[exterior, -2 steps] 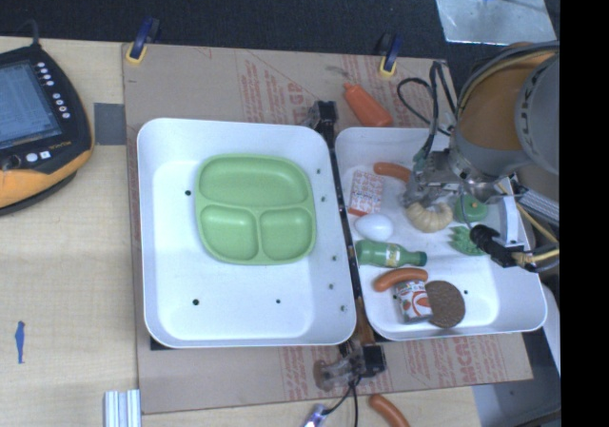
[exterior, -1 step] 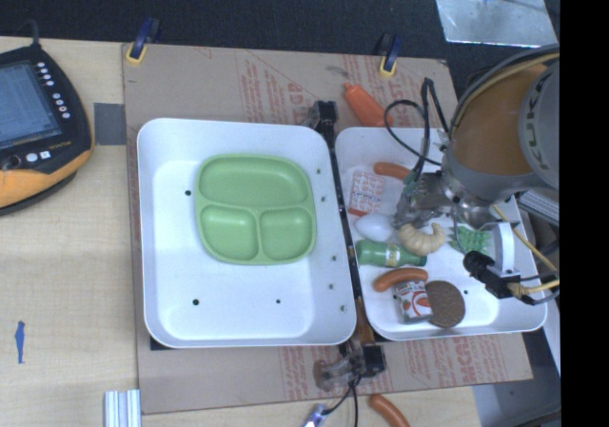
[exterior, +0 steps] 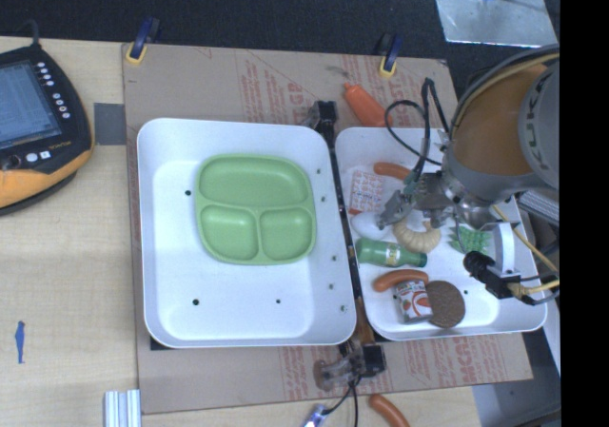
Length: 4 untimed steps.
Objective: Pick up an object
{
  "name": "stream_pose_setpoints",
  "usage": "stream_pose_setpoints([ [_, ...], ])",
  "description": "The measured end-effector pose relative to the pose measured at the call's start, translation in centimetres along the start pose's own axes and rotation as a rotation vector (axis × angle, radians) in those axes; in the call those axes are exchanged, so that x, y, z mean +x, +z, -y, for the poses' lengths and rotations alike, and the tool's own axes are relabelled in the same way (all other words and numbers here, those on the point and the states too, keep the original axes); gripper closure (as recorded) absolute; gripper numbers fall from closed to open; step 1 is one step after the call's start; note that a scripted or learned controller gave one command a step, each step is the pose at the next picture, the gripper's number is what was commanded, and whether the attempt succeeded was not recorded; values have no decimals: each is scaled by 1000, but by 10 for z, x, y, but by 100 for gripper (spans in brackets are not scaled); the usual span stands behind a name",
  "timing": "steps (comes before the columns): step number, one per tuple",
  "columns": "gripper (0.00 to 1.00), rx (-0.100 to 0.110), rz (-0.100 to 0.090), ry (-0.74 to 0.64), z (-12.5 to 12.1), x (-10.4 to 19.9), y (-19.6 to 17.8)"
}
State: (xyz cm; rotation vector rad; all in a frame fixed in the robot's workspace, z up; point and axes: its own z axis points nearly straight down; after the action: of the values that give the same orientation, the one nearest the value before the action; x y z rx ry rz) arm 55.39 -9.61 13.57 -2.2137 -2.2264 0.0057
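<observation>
My gripper [exterior: 403, 206] hangs low over the middle of the right bin [exterior: 533, 320], right above a beige ring-shaped piece [exterior: 421, 238]. Around it lie a white-and-red packet [exterior: 366, 191], a small orange sausage [exterior: 391, 169], a green bottle [exterior: 388, 252] on its side, a second sausage [exterior: 400, 280], a small red-and-white box [exterior: 411, 300], a brown disc [exterior: 444, 303] and a green piece [exterior: 472, 240] partly under the arm. I see nothing held in the gripper.
The left bin [exterior: 171, 311] holds a green divided plate [exterior: 255, 207]. An orange carrot-like toy [exterior: 362, 104] lies on the cardboard behind the right bin, another orange piece [exterior: 388, 408] in front. A teach pendant [exterior: 38, 135] rests at the far left.
</observation>
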Motion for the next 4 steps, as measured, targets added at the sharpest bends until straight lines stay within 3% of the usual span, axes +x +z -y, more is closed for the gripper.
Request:
stream_pose_setpoints([
  [1, 0, -1, -1, 3, -95, -60, 26],
  [2, 100, -1, -1, 0, -95, -61, 15],
  [3, 0, 0, -1, -1, -95, -60, 15],
  [4, 0, -1, -1, 4, -40, -103, -29],
])
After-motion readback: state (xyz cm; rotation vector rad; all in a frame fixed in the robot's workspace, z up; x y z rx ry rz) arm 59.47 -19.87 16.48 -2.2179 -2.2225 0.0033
